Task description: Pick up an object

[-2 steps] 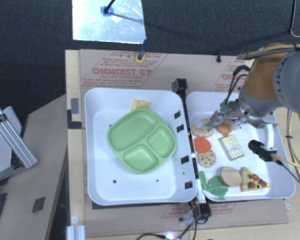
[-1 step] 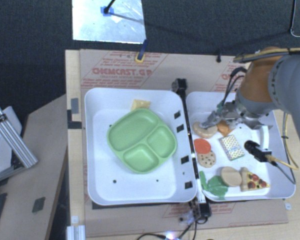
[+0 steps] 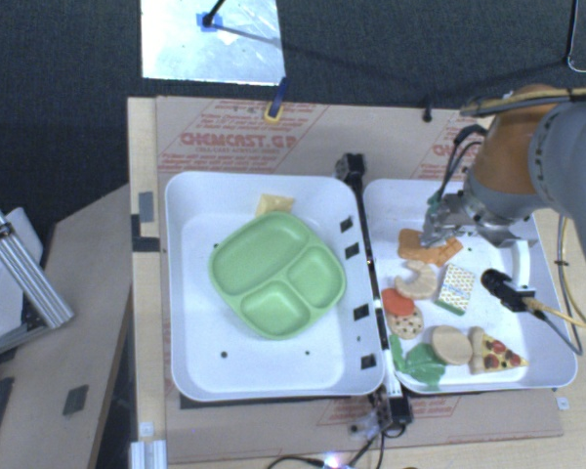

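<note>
Orange flat food piece (image 3: 428,245), under gripper (image 3: 437,229)

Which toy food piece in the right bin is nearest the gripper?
The orange piece, directly beneath the gripper; the pizza slice lies farthest, by the front rim.

Dark carpeted floor (image 3: 59,76), pale wooden bench (image 3: 88,291), shiny silver sheet (image 3: 215,27), possibly foil

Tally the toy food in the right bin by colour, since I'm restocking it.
Orange: 1
Red: 1
Green: 1
Tan or cream: 3
White, speckled: 1
Pizza slice, mixed colours: 1
Total: 8
</note>
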### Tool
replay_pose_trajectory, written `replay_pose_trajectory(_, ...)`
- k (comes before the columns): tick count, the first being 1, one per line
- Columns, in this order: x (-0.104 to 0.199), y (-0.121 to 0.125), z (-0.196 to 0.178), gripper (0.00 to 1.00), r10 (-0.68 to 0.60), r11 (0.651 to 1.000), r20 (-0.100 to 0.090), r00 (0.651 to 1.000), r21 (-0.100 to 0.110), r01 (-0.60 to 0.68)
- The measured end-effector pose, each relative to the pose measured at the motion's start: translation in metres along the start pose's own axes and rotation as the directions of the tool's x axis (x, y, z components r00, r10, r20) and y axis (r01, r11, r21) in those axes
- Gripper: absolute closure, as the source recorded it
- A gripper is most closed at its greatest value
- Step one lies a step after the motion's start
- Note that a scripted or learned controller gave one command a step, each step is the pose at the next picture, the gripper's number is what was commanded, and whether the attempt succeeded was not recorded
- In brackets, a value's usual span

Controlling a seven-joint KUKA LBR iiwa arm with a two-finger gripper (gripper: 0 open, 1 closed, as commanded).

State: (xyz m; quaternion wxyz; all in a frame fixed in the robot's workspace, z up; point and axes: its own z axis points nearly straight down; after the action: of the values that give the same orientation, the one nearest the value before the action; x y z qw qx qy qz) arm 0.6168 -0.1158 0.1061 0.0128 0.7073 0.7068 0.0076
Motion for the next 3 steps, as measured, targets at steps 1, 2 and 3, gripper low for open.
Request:
replay_pose_trajectory(1, -0.001, -0.004, -0.062, 1.00, -0.003, 1.000, -0.006, 1.000, 0.022, 0.004)
replay_pose_trajectory(2, -0.001, -0.001, -0.116, 1.00, -0.005, 1.000, -0.006, 1.000, 0.021, 0.005)
replay_pose_trajectory(3, 0.039, -0.011, -0.119, 1.00, -0.008, 1.000, -0.008, 1.000, 0.027, 0.009)
